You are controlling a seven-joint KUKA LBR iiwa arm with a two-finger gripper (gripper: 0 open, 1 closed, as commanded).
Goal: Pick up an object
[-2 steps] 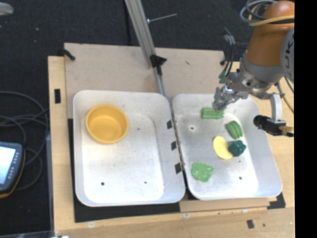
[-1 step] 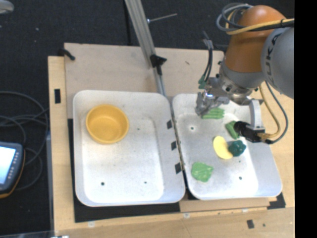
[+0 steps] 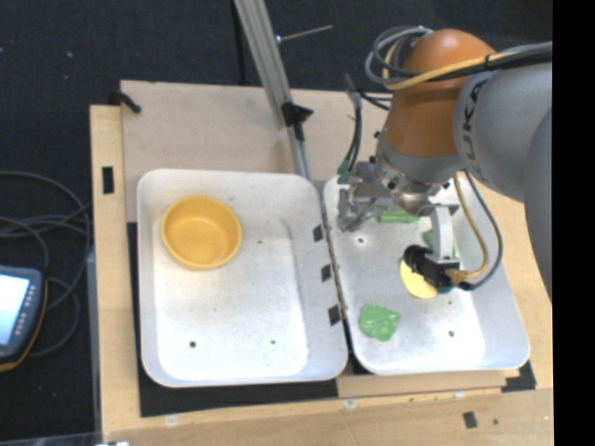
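Whether the fingers (image 3: 350, 214) are open or closed cannot be told. They hang as a cluster of grey metal low over the far left corner of the right bin (image 3: 507, 334), and nothing can be seen held in them. Just beside them a small flat green piece (image 3: 400, 217) lies on the bin floor, partly hidden under the wrist. It looks like the nearest candidate for the pick.

By my reading, the task is at the approach or reach stage. No object is visibly lifted, so the grasp and the lift are both left to do.

Further out in the same bin lie a rounded yellow object (image 3: 418, 284), smooth and partly covered by a black cable fitting, and a crumpled bright green lump (image 3: 379, 321) with an irregular, soft-looking outline near the front left corner. All three rest on the floor of the bin.

The left bin (image 3: 149, 249) holds a shallow round yellow bowl (image 3: 201, 232) of glossy plastic, sitting upright near its far left corner, well apart from the arm. Both bins are matte white with rounded corners and fine dark speckling. They sit on a pale wooden worktop (image 3: 186, 119), and a ribbed aluminium post (image 3: 265, 45) rises behind them.
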